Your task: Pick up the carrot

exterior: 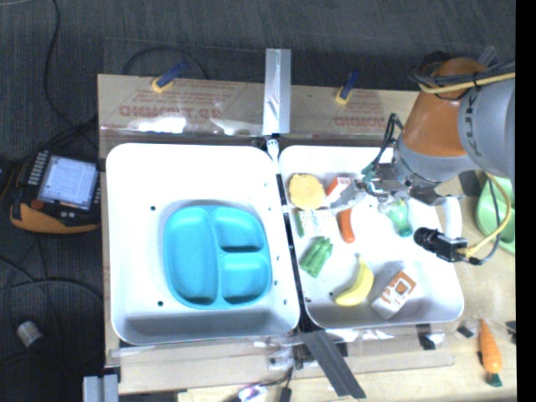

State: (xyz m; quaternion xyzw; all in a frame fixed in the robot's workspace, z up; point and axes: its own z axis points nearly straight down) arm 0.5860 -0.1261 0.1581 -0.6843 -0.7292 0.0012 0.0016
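Observation:
The carrot [344, 224] is a short orange piece lying in the middle of the right bin [448, 296]. My gripper [374, 184] hangs over the bin's back part, up and to the right of the carrot and apart from it. A white and red item [338, 186] lies just left of the gripper. Below its right side stands a green bottle [401, 217].
The right bin also holds a yellow round bun [306, 191], a green vegetable [316, 255], a banana [357, 285] and a small box [394, 294]. A blue divided tray [218, 254] fills the left bin [134, 224]. Another carrot-like piece [490, 354] lies on the bench outside.

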